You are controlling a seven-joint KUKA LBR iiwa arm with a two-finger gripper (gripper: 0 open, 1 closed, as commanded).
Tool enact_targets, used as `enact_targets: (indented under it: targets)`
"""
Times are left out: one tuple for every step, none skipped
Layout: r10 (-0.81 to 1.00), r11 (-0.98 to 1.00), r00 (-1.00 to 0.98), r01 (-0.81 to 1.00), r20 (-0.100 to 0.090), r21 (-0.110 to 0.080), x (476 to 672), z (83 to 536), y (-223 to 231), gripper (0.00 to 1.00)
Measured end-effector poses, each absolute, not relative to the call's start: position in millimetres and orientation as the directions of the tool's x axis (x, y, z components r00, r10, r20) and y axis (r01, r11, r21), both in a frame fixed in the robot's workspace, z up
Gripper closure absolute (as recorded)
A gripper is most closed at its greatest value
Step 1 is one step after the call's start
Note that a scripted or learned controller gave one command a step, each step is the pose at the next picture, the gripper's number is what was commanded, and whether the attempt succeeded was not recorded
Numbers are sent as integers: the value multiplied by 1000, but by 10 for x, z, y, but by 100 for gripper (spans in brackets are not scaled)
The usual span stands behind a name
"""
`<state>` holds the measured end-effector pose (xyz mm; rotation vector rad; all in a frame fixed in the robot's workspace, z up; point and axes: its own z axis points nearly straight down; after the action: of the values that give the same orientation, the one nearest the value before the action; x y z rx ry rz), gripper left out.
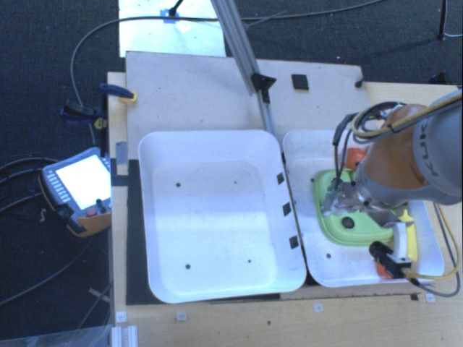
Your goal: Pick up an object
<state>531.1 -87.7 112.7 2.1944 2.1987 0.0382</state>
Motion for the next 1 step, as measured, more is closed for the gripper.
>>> enact_targets:
  targets:
    - [1000,5,-5,1000,-1,7,5257,1739,-875,100]
